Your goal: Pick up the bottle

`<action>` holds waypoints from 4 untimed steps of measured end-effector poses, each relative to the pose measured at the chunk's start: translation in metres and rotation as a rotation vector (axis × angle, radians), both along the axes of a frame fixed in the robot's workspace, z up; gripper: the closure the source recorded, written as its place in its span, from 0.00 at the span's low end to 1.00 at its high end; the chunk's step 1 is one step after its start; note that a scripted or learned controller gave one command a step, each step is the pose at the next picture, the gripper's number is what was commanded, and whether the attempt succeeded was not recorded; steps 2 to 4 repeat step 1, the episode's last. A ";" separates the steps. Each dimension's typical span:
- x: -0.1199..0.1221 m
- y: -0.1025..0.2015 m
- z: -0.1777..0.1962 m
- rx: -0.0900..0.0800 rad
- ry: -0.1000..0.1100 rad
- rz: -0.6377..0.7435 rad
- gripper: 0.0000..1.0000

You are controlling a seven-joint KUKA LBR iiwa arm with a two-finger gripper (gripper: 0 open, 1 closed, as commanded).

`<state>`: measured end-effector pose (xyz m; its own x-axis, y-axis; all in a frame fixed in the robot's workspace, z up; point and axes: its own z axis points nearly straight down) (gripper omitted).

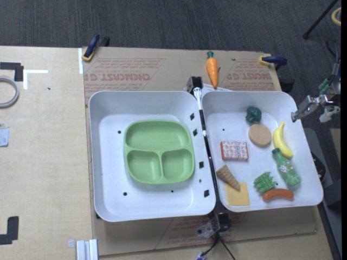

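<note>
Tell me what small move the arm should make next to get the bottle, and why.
Probably bring the hand in over the right white bin and stop above the small green plastic bottle. The hand sits at that bin's right edge, well clear of the bottle, which lies between the yellow banana and the red sausage.

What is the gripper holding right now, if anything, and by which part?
Nothing. The gripper is at the right bin's far right rim with nothing between its fingers. The green bottle lies untouched in that bin, beside the banana.
</note>
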<state>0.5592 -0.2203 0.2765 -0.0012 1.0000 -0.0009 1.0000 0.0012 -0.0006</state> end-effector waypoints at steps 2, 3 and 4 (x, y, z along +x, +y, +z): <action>0.001 0.000 0.010 -0.002 -0.001 0.003 1.00; 0.001 0.000 0.010 -0.002 -0.001 0.003 1.00; 0.001 0.000 0.010 -0.002 -0.001 0.003 1.00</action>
